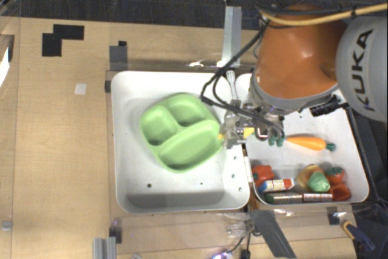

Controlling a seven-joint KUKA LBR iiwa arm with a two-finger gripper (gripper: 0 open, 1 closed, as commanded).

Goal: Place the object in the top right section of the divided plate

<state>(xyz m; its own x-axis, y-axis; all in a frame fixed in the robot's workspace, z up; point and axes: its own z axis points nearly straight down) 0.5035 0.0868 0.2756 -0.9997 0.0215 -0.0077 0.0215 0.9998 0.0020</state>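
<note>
A wide strip of bare wooden bench (54,148) runs down the left side, with a few black marks near its far edge. Next to it sits the left white bin (130,185), whose near and left floor lies open around a green divided plate (180,131). The plate rests tilted at an angle toward the bin's right half, its three sections bare, its right rim close to the wall the two bins share.

Over that shared wall hangs the gripper (233,134), at the end of the grey arm (364,63) with its orange band (297,51), black cables (218,85) looping beside it. A small yellow object (222,137) shows at the fingertips, just off the plate's right edge; whether the fingers are clamped on it or merely beside it cannot be told from this angle, and the gap between them is hidden by the gripper body.

The right white bin (357,158) is partly covered by the arm. Along its open middle lies an orange carrot (308,142) with a green tip. Crowded along the near wall are a red item (262,174), a red and white tube (279,184), a dark bar (291,196), a green piece (318,181) against a tan one, and a red strawberry (337,175).
</note>
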